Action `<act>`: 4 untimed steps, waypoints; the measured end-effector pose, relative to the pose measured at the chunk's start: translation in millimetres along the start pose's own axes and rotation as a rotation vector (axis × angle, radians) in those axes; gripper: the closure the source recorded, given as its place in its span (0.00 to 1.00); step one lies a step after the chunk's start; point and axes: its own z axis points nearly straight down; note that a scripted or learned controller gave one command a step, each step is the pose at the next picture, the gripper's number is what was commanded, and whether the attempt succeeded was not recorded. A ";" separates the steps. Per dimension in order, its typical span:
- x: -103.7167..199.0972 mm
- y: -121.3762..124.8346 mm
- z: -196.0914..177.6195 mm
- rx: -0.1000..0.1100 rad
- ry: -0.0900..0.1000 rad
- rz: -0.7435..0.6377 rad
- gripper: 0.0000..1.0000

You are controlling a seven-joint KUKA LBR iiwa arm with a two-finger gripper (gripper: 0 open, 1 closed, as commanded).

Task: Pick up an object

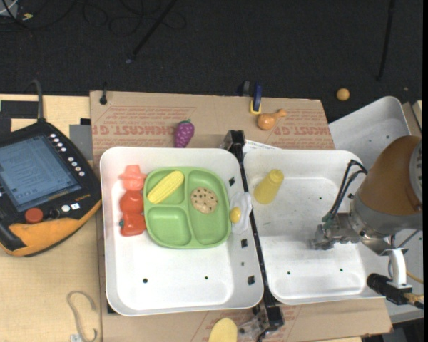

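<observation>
the gripper [327, 237] is low inside the right bin [299, 280], near that bin's right side, and it looks like a small dark and grey block; how wide it stands i cannot tell, because this part is too small and blurred, and nothing is seen held in it. the grey arm with its orange band [389, 177] covers the right wall of this bin, and dark cables run down from the wrist to the gripper. the yellow bottle [267, 187] lies tilted in the same bin, near its upper left corner, well apart from the gripper, up and to the left of it. in the left bin [171, 291] there is a green divided plate [187, 208] with a yellow corn [164, 186] and a cookie [204, 200] in its upper compartments, and a red figure [132, 201] lies just beside the plate on its left. a small yellow thing [236, 215] sits at the plate's right edge, near the wall between the bins; what it is i cannot make out. at the bottom edge another yellow object [223, 330] is cut off.
</observation>
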 end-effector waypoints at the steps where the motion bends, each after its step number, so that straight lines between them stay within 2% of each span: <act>1: 0.3 0.8 -42.0 -0.001 -0.001 -0.004 1.00; 2: -2.8 -8.8 -95.5 -0.002 -0.002 -0.003 1.00; 3: -3.8 -8.1 -131.5 -0.002 -0.001 -0.004 1.00; 4: 35.6 28.1 -126.5 0.001 0.001 -0.008 1.00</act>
